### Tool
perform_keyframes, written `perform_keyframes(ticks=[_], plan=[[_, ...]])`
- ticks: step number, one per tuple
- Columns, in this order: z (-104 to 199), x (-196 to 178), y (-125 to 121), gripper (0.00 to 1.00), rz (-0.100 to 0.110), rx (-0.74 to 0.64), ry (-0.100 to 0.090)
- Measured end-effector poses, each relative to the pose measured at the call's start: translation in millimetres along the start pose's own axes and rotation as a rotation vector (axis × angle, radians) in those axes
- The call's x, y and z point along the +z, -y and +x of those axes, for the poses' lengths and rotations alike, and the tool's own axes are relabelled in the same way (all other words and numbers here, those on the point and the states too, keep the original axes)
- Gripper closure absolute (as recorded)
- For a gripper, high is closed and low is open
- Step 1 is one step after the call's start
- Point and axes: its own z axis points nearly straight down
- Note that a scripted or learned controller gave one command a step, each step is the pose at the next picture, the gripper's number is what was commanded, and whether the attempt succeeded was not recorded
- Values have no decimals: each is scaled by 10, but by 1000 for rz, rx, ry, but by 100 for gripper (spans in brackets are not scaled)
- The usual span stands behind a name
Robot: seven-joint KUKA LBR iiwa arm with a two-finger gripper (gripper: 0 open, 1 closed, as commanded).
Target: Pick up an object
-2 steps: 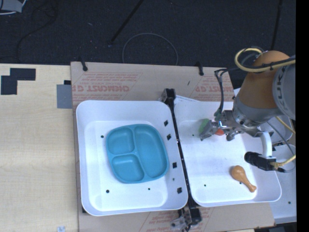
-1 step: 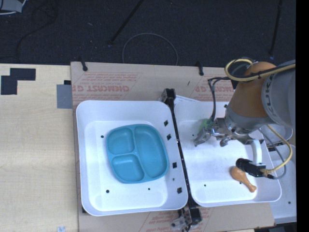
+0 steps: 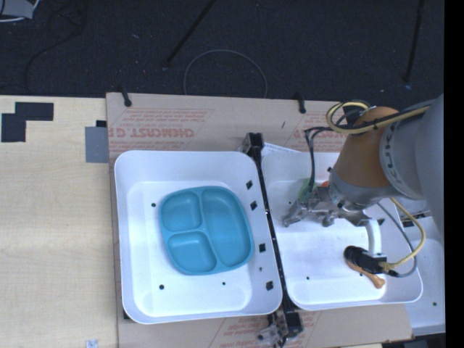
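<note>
Reaching in from the right, my arm [image 3: 391, 154] bends down over the right bin [image 3: 319, 285], gripper [image 3: 308, 212] low near its far wall; I can't tell its fingers' state. Left of them lies a blue tray [image 3: 205, 230] in the left bin [image 3: 138, 296].

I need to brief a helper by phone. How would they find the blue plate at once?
Of the two white bins, take the left bin, away from the arm. The blue plate lies flat in its middle: a rounded tray split into three compartments, the bin's one coloured thing.
</note>
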Motion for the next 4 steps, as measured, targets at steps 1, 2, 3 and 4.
perform_keyframes(ticks=[1,2,3,4], plan=[[-14,-120,-1,100,0,5,0],[30,-604,-83,100,-6,-2,1],[2,-1237,-109,100,-9,-2,2],[-53,-1668,-114,100,-7,-2,2]])
